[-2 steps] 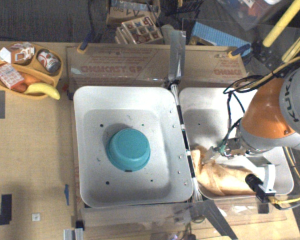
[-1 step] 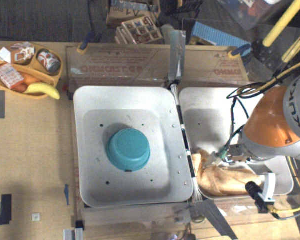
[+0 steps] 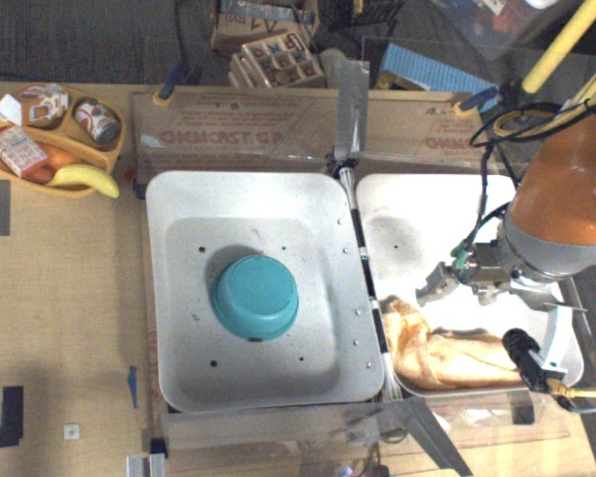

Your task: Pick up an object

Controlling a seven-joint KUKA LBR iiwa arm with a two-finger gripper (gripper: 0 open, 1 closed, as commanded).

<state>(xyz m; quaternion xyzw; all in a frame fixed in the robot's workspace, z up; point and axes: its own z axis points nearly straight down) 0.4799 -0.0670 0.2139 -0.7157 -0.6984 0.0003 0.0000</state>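
Two shallow white plastic bins sit side by side on the wooden bench, the left bin (image 3: pixel 179 227) and the right bin (image 3: pixel 407 207) touching along a shared middle edge. Behind them, on the far side, a flat brown cardboard panel (image 3: pixel 238 132) with red lettering lies across the bench.

Reaching in from the right, the grey arm with its broad orange band (image 3: pixel 568 197) hangs over the right bin. Its two-finger gripper (image 3: pixel 439 284) points left over the middle of that bin, above the bin floor; its tips look slightly parted with nothing visibly between them, but the blur makes the gap too unclear to tell for certain.

Along the near side of the right bin lies a crumpled tan-and-orange cloth (image 3: pixel 447 358), bunched against the near left corner and stretching rightwards. The gripper is just above and beyond its far edge, apart from it.

In the left bin an upturned teal plastic bowl (image 3: pixel 256 296) rests around the middle of the floor, slightly towards the near side.

At the far left of the bench, a yellow tray (image 3: pixel 0 152) holds toy food, with a yellow banana (image 3: pixel 87 178) at its near edge.
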